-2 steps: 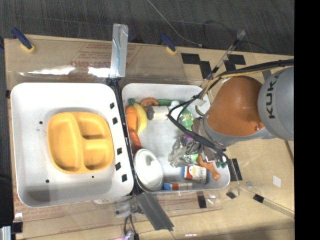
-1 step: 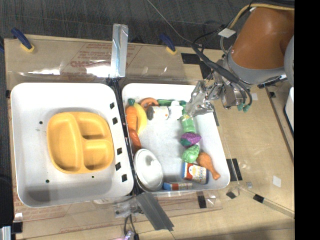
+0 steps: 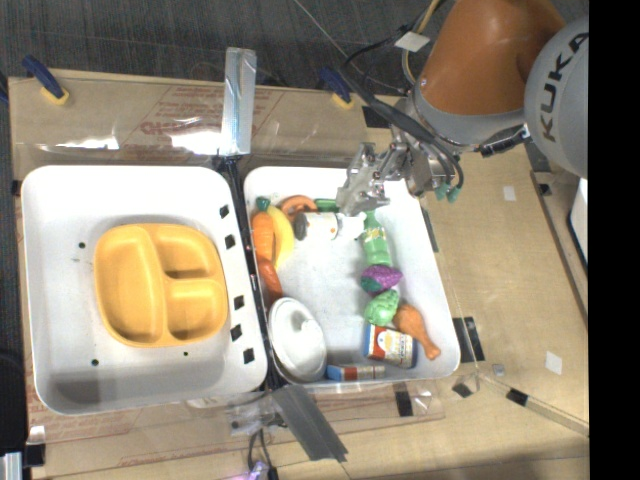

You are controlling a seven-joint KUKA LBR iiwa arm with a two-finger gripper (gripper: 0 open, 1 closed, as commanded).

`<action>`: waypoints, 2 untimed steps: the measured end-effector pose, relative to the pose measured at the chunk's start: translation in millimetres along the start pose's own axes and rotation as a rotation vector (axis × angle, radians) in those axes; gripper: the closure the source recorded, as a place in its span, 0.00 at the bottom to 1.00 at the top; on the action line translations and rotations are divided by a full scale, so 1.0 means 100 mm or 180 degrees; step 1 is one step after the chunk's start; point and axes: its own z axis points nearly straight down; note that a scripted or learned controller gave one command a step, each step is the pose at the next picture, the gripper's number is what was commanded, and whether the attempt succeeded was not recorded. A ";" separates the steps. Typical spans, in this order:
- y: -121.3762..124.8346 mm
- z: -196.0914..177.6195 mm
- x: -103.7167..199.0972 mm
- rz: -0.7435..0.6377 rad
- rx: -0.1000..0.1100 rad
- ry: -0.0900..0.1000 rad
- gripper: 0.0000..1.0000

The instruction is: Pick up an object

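My gripper (image 3: 358, 196) hangs over the back of the right bin (image 3: 330, 276), its metal fingers pointing down near the bin's far wall. Nothing shows between the fingers. Just below it lie a green bottle-shaped toy (image 3: 374, 238), a purple grape toy (image 3: 380, 276) and a green leafy toy (image 3: 382, 306). To its left sit an orange carrot-like toy (image 3: 264, 238), a yellow banana (image 3: 283, 236) and a small white cup (image 3: 320, 226).
A white bowl (image 3: 297, 336) rests upside down at the right bin's front left. A small can (image 3: 390, 346), a drumstick toy (image 3: 417, 328) and a marker (image 3: 352, 372) lie at the front. The left bin (image 3: 60, 298) holds a yellow divided tray (image 3: 160, 280).
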 end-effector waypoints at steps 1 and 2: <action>-0.08 0.06 -0.48 0.0243 0.0002 0.0006 1.00; -0.08 -0.06 -0.49 0.0234 0.0006 -0.0008 1.00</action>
